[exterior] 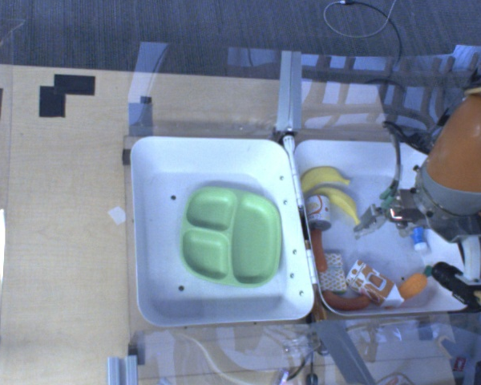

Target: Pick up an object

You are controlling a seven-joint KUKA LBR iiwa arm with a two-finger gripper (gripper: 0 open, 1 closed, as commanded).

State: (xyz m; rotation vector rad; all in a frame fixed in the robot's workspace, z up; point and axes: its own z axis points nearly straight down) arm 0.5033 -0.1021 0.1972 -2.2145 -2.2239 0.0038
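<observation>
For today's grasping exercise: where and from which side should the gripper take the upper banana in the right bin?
Probably grip the banana across its thick middle, coming straight down from above. It lies flat, its curve is narrow enough for two fingers, and another banana crowds its lower side.

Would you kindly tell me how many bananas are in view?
2: both in the right bin, upper left; one banana lies above the other banana. More may be hidden under the arm.

We are looking at a robotics lab rather than a home or shop. We see a pale wooden worktop [56,239] carrying two white bins [156,295] fixed between metal rails [288,91], with black marker patches [64,93] stuck on it. Clear shields, a loose cable [369,14] over grey carpet [184,10] and the industrial arm [465,159] confirm it.
</observation>
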